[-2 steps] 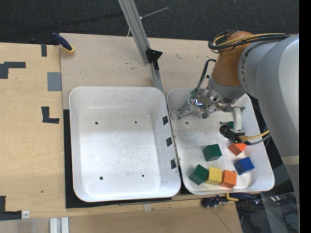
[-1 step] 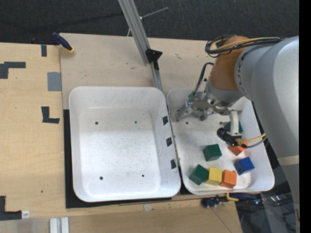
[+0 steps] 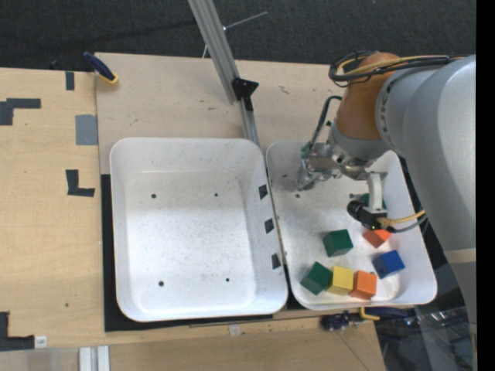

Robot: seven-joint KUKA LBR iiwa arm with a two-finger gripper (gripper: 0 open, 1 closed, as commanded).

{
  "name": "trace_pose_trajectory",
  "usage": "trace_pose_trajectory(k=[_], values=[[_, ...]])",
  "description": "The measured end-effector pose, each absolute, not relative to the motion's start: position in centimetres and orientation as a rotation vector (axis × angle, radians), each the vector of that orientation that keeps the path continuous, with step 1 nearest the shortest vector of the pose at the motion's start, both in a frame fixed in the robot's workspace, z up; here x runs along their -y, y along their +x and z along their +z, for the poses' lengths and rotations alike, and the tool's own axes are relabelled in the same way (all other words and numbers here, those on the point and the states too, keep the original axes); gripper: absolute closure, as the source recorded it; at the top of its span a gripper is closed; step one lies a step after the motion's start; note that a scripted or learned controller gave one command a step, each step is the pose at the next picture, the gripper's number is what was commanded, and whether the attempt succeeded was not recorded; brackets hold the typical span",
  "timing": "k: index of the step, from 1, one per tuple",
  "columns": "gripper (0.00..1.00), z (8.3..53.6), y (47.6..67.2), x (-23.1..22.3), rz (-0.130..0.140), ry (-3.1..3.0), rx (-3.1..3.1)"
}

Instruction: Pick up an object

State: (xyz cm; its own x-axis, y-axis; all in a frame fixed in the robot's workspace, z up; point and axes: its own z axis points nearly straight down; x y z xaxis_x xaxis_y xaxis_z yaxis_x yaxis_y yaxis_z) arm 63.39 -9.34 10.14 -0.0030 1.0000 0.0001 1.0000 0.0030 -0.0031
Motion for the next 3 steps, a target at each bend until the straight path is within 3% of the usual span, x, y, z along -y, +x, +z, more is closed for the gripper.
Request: trace_pose_trajectory(k=[2,3], values=[[1.0,20.1,62.7,9.4,-0.004,-2.222,2.225],[1.0,21.4,61.4,4.8,-0.001,-2.214,2.226]])
